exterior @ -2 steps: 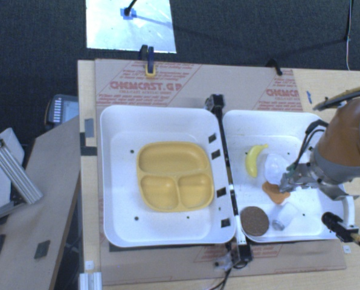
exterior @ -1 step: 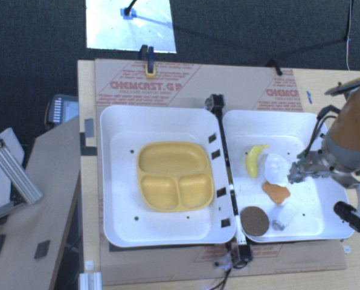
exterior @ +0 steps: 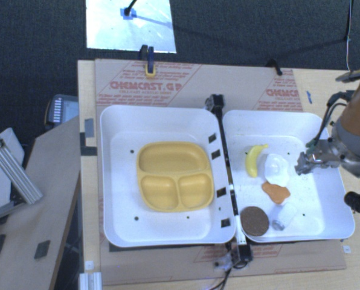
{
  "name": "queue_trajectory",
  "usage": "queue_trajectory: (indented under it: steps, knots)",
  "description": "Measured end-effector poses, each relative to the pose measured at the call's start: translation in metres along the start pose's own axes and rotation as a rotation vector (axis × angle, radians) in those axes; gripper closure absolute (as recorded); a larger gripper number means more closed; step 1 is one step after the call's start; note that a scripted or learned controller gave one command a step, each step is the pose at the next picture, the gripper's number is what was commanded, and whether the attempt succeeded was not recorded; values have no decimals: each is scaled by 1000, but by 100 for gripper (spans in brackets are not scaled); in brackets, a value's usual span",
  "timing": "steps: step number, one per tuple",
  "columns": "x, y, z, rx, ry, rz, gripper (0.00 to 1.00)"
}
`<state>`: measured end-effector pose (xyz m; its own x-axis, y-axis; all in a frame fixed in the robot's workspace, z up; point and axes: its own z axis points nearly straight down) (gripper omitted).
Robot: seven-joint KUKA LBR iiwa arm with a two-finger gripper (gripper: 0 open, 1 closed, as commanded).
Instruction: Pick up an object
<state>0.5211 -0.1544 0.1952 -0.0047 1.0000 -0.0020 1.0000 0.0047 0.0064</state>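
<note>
- From my feed, the arm (exterior: 356,122) comes in from the right edge of the bench, grey body with the orange band up top, and the gripper (exterior: 305,162) sits over the right bin (exterior: 334,222), about midway along its right-hand side.
- Can't tell from this angle how the pincer is set; the tip is small and dark and I honestly can't make out any detail there, so I won't call it.
- Nothing I can see caught in it. It's just to the right of the white cup-like thing (exterior: 276,168), close but I can't say it's touching.
- Pickable stuff is all in the right bin: a yellow banana (exterior: 253,159) toward the left-centre, butting up against that white object on its left side.
- Just below the white thing there's an orange lump (exterior: 276,192).
- Down by the front edge of that bin sits a brown round disc (exterior: 254,220), near the front-left corner, and beside it to the right a small clear-ish bottle (exterior: 284,215) lying on its side.
- Left bin (exterior: 116,162) holds a yellow divided tray (exterior: 173,175), three compartments, sitting roughly in the middle.
- Both bins rest on a cardboard sheet (exterior: 168,83) with red printing, with a yellow clamp (exterior: 150,65) at its back edge.
</note>
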Motion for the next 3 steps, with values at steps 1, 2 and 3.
queue_trajectory:
  steps: [1, 2, 3]
  knots:
    - [2, 5, -44, 0, 0, 0, 100]
    - [1, 7, -94, -1, 0, -1, 100]
    - [51, 11, -77, 4, 2, -4, 100]
